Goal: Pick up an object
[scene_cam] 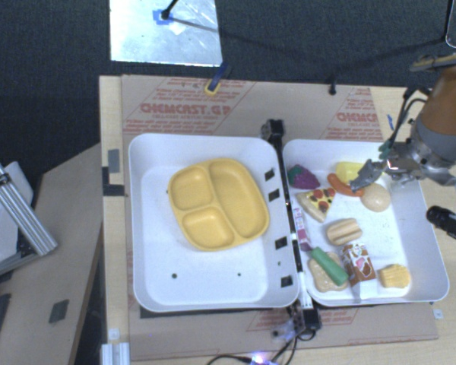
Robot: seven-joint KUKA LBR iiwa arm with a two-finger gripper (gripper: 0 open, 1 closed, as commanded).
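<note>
pincer (pixel 365 176) is sitting low over the upper part of the right bin (pixel 429 268), reaching in from the right on the grey arm (pixel 441 139) with its orange band. honestly can't tell if it's released or clenched, it's just a grey blur from up here, and nothing is visibly caught in it.

right under and around the tip: a red hot dog toy (pixel 339 184) touching or just beside it on the left, a yellow piece (pixel 348 169) just above that, and a pale egg (pixel 375 198) just below right of the tip. further left there's a purple grape bunch (pixel 304 178) and a pizza slice (pixel 318 201). lower down the bin you get a bread roll (pixel 343 230), a green-ish sandwich thing (pixel 327 270), a small red and white packet (pixel 358 262) and a yellow cheese wedge (pixel 395 277) near the bottom right corner.

left bin (pixel 148 226) holds a yellow divided plate (pixel 216 202), well apart from the pincer. both bins sit on the desk (pixel 114 112).
</note>
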